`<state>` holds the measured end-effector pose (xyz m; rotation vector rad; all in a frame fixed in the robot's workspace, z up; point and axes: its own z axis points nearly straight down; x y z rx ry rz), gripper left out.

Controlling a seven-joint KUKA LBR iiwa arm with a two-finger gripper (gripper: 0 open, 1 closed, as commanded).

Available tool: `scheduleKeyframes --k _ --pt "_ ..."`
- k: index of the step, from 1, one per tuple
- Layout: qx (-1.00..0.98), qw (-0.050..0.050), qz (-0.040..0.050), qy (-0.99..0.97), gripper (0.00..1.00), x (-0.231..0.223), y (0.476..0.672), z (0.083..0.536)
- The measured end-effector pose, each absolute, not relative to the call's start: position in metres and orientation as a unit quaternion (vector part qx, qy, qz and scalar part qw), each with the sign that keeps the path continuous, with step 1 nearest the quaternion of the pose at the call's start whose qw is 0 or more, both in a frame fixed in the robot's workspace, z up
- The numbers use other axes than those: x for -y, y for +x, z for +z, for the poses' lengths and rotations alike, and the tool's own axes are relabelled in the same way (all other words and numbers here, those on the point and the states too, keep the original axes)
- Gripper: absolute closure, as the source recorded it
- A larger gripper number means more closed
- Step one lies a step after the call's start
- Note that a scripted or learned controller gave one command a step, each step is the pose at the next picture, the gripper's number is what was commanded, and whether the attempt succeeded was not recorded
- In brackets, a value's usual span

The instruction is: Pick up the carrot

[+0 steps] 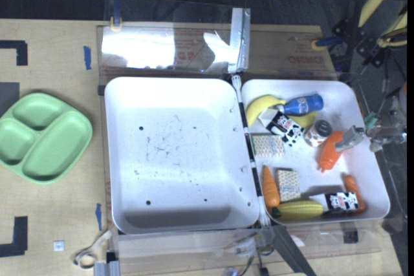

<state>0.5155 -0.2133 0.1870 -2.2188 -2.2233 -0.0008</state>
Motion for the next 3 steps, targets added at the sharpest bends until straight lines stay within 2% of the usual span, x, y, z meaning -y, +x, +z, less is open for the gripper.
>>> scheduleKeyframes --k 1,3 --pt "0.708 -0.001 -0.0011 -0.706 1.00 0.214 0.516 0.197" --pt "0.707 -0.004 -0.0027 -0.707 1.00 0.215 0.518 0.217"
